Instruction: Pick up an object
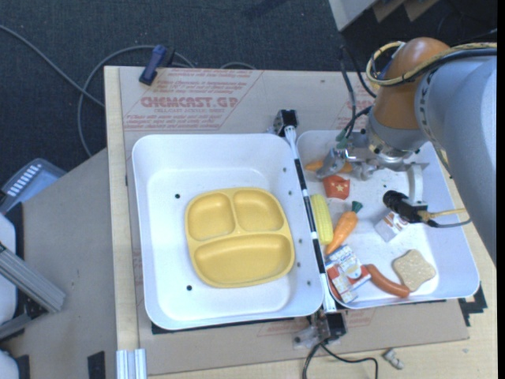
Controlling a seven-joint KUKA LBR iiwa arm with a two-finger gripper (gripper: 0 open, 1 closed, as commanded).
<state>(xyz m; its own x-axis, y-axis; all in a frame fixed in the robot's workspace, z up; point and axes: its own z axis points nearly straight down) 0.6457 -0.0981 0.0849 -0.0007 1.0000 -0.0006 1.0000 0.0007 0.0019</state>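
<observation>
the gripper (377, 166) hangs low over the far end of the right bin (454, 287), wrist pointing down, orange band just above it. whether it is released or clenched, i cannot tell from this angle; the metal parts blur together, and nothing visibly sits in its grasp.

closest candidate is the small red strawberry-like toy (338, 186), lying just beside the gripper on its left and a touch nearer the camera. beyond that, along the bin's left wall, the corn cob (320, 216) runs lengthwise down the divider, and the carrot (342, 230) lies slanted next to it. further toward the near end sit the red packet (346, 273), the sausage (387, 282) and the bread slice (413, 268), well apart from the gripper.

the left bin (158, 212) carries the yellow divided plate (239, 236).

my read: a short shift left and down lines it up with the red toy.
</observation>
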